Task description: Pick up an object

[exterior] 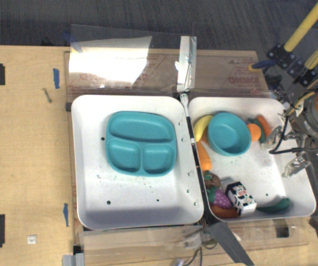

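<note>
A tan bench (20, 165) is seen bearing two white bins. A teal divided plate (141, 143) is laid in the left bin (92, 204). In the right bin (270, 176) a teal bowl (229, 133), banana (202, 127), carrot (204, 157), grapes (221, 197) and a small white box (241, 198) are gathered. The gripper (293, 167) is poised at the right rim; the jaws' state cannot be told.

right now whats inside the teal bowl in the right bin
The teal bowl looks empty inside. A yellow banana lies against its left side, orange pieces at its right; anything beneath is hidden.
</note>
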Controlling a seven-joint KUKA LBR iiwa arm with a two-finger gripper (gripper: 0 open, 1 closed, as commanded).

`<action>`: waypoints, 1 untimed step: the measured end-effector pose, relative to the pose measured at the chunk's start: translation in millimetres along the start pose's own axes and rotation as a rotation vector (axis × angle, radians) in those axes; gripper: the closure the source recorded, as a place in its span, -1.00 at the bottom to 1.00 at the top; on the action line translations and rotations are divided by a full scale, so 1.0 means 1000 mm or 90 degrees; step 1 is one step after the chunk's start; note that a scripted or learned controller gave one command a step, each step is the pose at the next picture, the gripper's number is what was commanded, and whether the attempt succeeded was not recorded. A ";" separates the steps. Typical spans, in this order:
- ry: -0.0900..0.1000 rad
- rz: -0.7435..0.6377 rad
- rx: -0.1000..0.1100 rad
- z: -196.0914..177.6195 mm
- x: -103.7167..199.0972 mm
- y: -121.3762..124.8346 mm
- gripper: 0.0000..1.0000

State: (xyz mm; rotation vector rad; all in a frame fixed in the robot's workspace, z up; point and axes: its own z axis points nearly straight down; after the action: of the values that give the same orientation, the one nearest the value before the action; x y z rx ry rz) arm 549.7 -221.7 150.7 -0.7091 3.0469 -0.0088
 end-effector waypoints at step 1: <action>0.001 -0.235 -0.003 0.061 0.051 0.024 -1.00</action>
State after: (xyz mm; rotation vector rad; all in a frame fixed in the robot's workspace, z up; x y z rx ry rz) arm 494.4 -222.6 88.4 -1.2589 2.8682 -0.0064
